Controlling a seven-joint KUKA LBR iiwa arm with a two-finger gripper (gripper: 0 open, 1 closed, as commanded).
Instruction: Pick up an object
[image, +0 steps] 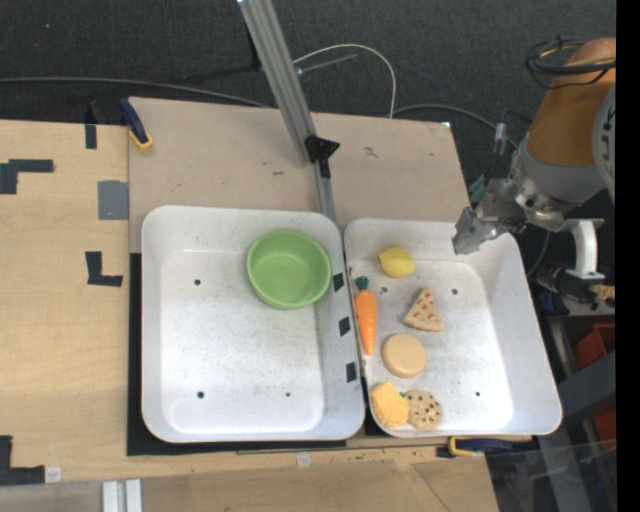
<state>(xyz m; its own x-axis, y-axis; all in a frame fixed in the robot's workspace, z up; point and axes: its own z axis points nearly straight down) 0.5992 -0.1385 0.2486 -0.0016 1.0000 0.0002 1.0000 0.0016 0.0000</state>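
Observation:
The right bin (500, 330) holds a yellow lemon (397, 262), an orange carrot (366, 318), a pizza slice (424, 311), a round tan biscuit (404, 355), a yellow corn piece (390, 405) and a chocolate-chip cookie (423, 408). A green bowl (288, 267) sits in the left bin (200, 340). My gripper (468, 238) hangs over the right bin's far right corner, a short way right of the lemon, with nothing seen between its fingers.
A slanted metal pole (290, 90) runs down to the divide between the bins at the back. Cables lie on the dark floor beyond the bench. The arm's grey and orange body (570, 120) fills the upper right.

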